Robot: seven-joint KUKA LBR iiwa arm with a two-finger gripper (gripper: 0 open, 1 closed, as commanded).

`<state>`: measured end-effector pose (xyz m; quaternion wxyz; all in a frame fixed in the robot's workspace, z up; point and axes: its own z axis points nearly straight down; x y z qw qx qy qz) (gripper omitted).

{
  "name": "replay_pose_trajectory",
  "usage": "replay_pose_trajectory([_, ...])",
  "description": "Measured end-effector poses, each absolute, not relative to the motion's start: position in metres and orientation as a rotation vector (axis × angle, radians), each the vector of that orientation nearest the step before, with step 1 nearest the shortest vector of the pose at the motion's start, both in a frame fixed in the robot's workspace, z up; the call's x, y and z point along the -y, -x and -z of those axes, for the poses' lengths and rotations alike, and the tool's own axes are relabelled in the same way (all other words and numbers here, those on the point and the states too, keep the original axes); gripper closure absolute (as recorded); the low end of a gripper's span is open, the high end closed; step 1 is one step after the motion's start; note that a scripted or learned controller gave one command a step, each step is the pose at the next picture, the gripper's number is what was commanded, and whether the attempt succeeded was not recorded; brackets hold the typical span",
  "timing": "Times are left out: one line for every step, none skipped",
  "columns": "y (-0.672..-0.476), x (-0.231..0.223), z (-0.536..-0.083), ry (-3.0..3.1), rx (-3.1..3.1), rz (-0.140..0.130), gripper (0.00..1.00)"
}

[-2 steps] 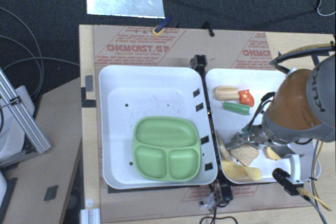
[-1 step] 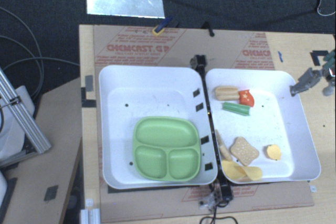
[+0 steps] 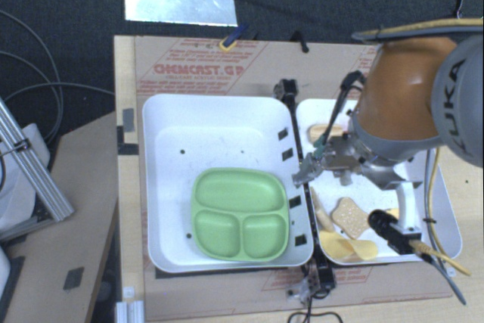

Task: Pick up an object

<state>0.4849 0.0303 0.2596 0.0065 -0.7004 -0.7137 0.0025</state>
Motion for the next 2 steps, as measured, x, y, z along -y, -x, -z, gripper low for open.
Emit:
replay_pose_trajectory([-0.485, 0.025, -0.179, 2.224, 2.214, -0.009, 0.00])
replay_pose_trajectory([-0.486, 0.108, -0.171, 2.230, 2.216, 0.001, 0.00])
